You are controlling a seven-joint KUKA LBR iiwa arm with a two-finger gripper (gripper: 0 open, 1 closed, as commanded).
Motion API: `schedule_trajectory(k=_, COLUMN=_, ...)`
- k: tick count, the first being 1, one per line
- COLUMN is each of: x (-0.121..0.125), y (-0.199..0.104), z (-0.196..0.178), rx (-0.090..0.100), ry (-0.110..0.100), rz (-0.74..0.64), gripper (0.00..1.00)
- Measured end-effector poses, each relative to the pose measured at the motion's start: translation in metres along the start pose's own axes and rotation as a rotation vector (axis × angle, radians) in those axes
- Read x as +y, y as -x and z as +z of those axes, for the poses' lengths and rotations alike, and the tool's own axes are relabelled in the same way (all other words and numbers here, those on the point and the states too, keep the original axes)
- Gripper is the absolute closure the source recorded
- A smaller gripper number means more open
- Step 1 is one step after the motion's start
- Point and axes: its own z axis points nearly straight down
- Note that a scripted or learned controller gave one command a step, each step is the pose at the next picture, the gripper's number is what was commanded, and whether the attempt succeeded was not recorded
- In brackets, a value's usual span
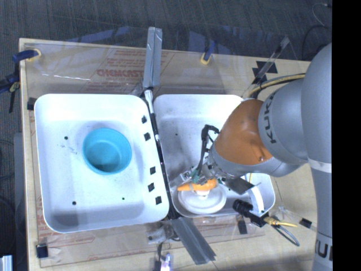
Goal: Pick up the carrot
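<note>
The small orange toy carrot with green top (197, 186), lying on a white round dish (203, 203) at the near end of the right bin (177, 117), looks light, rigid and smooth, best pinched across its thicker middle, though whether the gripper (204, 176) is open I cannot tell.
</note>
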Motion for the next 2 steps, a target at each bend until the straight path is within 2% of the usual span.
schedule_trajectory(k=1, x=0.0022, y=-0.0015, z=-0.0097, rx=0.003, ry=0.002, rz=-0.009, gripper=1.00)
schedule_trajectory(k=2, x=0.0022, y=-0.0013, z=-0.0098, rx=0.002, ry=0.002, rz=-0.009, gripper=0.00)
